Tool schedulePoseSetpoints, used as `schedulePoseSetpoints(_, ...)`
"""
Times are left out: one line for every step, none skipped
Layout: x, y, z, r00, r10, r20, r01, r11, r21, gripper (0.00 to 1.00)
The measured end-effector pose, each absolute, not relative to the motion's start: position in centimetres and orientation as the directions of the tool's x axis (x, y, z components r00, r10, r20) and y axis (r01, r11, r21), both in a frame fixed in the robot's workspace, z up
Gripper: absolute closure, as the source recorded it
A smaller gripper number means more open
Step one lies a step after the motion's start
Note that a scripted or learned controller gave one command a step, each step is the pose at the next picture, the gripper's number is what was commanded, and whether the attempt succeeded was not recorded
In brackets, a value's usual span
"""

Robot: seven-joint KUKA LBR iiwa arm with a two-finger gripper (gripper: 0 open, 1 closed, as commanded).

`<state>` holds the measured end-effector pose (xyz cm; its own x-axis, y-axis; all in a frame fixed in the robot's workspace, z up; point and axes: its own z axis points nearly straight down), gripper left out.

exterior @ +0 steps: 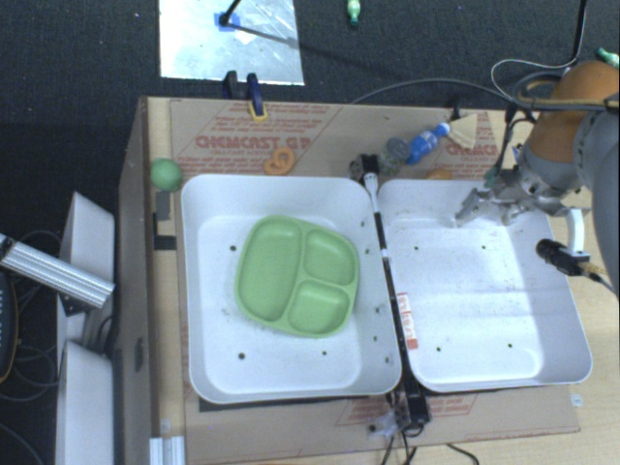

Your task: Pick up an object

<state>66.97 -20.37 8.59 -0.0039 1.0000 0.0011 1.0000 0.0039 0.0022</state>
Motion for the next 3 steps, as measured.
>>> schedulePoseSetpoints(66.97, -20.44, 8.59, -0.005, 1.000, 0.002, 1.000, 0.005, 0.002, 0.00)
schedulePoseSetpoints(66.93, -19.67, 8.52, -0.005, 1.000, -0.001, 1.000, 0.005, 0.003, 0.00)
schedulePoseSetpoints(66.94, -20.29, 8.57, -0.003, 1.000, 0.000, 1.000, 0.003, 0.003, 0.00)
